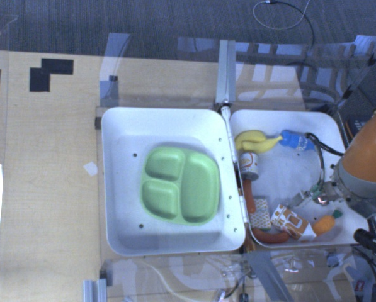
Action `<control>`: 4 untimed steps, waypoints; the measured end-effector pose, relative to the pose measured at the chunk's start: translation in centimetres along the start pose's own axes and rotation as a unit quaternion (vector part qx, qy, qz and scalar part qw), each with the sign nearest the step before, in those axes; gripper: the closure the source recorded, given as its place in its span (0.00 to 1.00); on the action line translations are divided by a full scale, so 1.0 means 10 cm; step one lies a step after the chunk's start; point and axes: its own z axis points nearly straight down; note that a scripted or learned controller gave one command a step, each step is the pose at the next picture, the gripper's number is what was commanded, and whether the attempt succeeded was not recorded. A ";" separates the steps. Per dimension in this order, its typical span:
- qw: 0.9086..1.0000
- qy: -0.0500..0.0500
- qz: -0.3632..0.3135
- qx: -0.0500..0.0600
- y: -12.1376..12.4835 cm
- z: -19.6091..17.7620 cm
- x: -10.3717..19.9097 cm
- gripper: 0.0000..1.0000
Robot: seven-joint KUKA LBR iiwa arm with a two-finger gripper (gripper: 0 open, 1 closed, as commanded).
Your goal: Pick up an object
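Over the right bin (339, 128), gripper (320, 197) hangs low; grip state unclear. Nearest target: carrot (324, 225) just below it, long axis roughly crosswise.

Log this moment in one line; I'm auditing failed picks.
tool: low in right bin, nothing visibly held | banana, carrot: lying in bin | pick: not done

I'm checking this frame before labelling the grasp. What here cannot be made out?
- Gripper, camera view: small and dark, its state is unclear.
- Arm: cut off by the right edge.
- Sausage: one end is hidden under the carton.
- Can: its label is too small.
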 end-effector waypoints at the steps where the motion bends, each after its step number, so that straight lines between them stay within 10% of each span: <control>1: 1.000 0.001 -0.001 0.000 0.01 -0.09 0.02 1.00; 2: 0.999 -0.001 -0.049 0.000 0.50 -1.22 0.02 1.00; 3: 0.993 0.000 -0.116 0.000 0.27 -1.01 0.05 1.00; 4: 0.991 -0.001 -0.132 0.000 0.52 -2.16 0.22 1.00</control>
